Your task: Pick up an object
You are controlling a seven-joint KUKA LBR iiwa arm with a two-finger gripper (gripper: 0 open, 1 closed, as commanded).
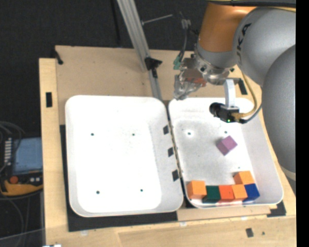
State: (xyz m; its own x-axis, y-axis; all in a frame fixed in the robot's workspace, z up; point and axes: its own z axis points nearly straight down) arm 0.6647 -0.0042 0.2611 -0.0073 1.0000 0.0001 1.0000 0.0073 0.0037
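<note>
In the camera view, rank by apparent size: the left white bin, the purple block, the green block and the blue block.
1. Left white bin, far largest.
2. Purple block.
3. Green block and blue block look alike; both partly hidden by neighbours, so unranked.

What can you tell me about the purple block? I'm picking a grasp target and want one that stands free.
The purple block is a small, matte cube, plain on every visible face. It lies in the right bin, about mid-floor, turned at an angle to the bin's walls. Nothing touches it: the row of orange, green and blue blocks sits apart along the near wall, and the gripper hovers at the far left corner.
</note>
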